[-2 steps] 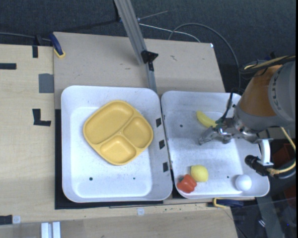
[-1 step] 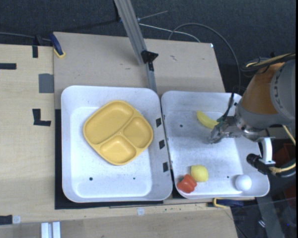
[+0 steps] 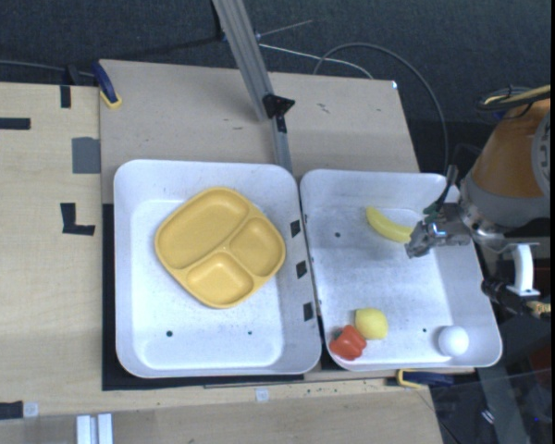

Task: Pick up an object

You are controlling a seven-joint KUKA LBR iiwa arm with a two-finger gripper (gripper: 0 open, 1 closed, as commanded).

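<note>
Yellow curved banana (image 3: 388, 224) in right bin (image 3: 398, 340), hand (image 3: 422, 240) touching its end, grip state unclear

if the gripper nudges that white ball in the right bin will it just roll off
Probably yes: the white ball looks round and smooth, so a push would likely send it rolling. It sits near the right bin's front corner, so the rim may stop it quickly. Its smooth curve could also slip from the gripper unless squeezed squarely.
</note>
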